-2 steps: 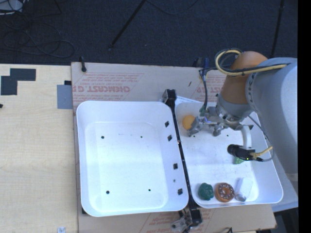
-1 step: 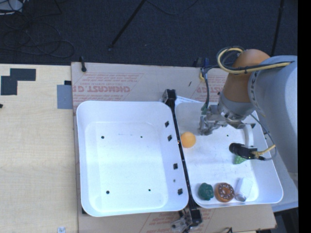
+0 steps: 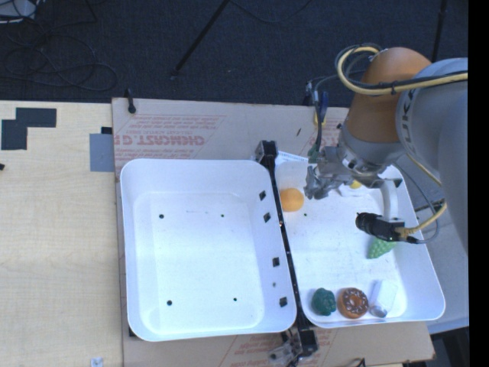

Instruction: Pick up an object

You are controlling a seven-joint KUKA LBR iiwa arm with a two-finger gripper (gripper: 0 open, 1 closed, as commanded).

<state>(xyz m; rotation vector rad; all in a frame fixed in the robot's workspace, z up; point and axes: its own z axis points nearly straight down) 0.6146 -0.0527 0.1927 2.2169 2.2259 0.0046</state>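
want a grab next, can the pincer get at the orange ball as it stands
Probably yes. The pincer hangs in the right bin just beside the orange ball. Nothing lies between them, though the ball sits close to the bin's left wall, which could crowd one side.

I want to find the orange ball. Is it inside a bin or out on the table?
Inside. The orange ball lies on the floor of the right bin, close to the divider between the bins, just left of the gripper.

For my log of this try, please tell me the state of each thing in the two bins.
Orange ball: loose, right bin's far left, beside pincer.
Green lump: loose, near edge.
Donut: flat, between lump and white piece.
White piece: loose.
Green cone: loose, right side.
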